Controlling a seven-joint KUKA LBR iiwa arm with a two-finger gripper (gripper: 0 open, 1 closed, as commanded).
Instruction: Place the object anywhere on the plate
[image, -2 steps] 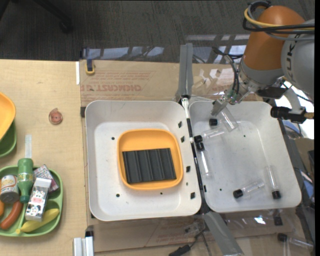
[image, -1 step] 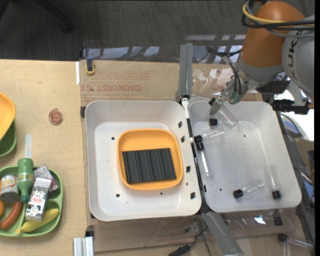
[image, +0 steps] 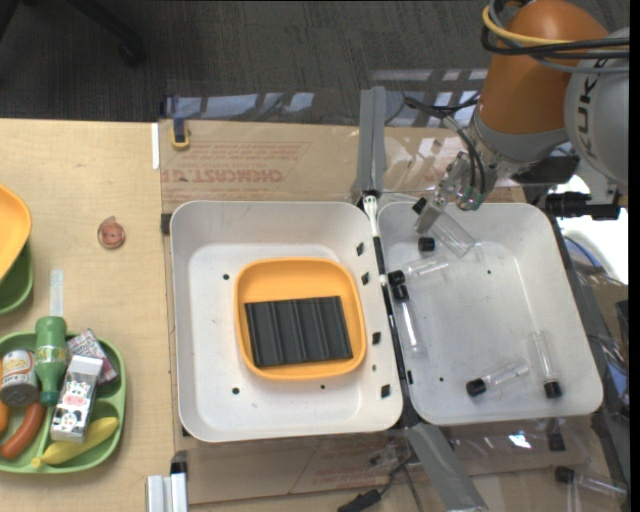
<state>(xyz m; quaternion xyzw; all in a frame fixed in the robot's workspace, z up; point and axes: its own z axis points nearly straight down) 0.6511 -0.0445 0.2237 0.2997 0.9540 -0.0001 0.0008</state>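
- Your objects are clear plastic tubes with black caps, lying in the right bin (image: 560, 300): one tube (image: 447, 238) near the bin's upper left corner, just below the gripper; a second (image: 425, 270) just beneath it; a long one (image: 405, 318) along the left wall; two more, (image: 497, 378) and (image: 545, 365), near the lower right corner.
- Your gripper (image: 462, 192) hangs over the right bin's upper left corner. You cannot tell from this view whether the jaws are open or closed, nor whether they touch the uppermost tube.
- The arm (image: 535, 70) above it is grey metal with a glossy orange band.
- Your plate (image: 298, 278) is orange, rounded-square, smooth-rimmed, with a dark ribbed insert (image: 298, 332). It sits in the middle of the left bin (image: 200, 300), well apart from every tube.
- Both bins are shallow, white, with rounded corners, touching side by side.
- On the wooden tabletop (image: 80, 170) at left you have a green tray (image: 110, 425) of toy food, and part of an orange bowl (image: 10, 235).
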